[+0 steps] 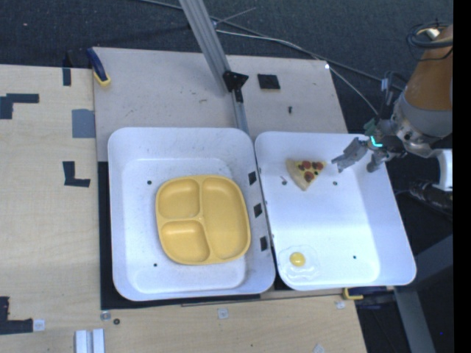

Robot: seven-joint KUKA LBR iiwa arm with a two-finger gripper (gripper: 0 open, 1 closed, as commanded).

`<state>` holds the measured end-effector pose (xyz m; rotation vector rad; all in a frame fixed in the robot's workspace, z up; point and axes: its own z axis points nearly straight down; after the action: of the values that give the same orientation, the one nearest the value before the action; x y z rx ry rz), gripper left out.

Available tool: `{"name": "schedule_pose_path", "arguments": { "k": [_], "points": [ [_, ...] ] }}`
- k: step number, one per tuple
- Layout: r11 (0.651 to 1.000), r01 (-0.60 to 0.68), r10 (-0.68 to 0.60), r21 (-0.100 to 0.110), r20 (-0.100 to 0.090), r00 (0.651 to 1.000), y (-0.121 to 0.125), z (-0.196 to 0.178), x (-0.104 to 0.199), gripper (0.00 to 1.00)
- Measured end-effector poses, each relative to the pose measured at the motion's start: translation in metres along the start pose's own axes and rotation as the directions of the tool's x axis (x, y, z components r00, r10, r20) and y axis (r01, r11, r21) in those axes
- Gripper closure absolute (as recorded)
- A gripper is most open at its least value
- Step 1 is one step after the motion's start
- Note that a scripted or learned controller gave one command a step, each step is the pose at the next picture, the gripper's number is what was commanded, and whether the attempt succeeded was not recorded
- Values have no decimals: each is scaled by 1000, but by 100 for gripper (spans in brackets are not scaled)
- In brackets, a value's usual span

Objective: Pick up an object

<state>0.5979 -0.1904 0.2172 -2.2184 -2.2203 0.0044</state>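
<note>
While the gripper (pixel 358 156) hangs spread and empty over the right bin's (pixel 383 219) far right edge, the pizza slice (pixel 305 172) lies just left, ungrasped; the whole pick remains.

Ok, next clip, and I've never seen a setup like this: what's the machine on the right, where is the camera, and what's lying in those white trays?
The camera is fixed above the bench, looking down at a slant. The machine at the right is a robot arm; its gripper hangs over the upper right edge of the right bin, fingers spread, holding nothing. That bin contains a toy pizza slice near its top and a toy fried egg near its bottom. The left bin holds a yellow divided plate with three compartments.
</note>
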Motion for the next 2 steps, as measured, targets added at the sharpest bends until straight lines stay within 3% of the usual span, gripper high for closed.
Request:
{"name": "schedule_pose_path", "arguments": {
  "k": [1,2],
  "points": [
    [1000,0,0,-3,1,1000,1,-1,0,0],
    [1000,1,-1,2,0,1000,9,56,-3,0]
  ]
}}
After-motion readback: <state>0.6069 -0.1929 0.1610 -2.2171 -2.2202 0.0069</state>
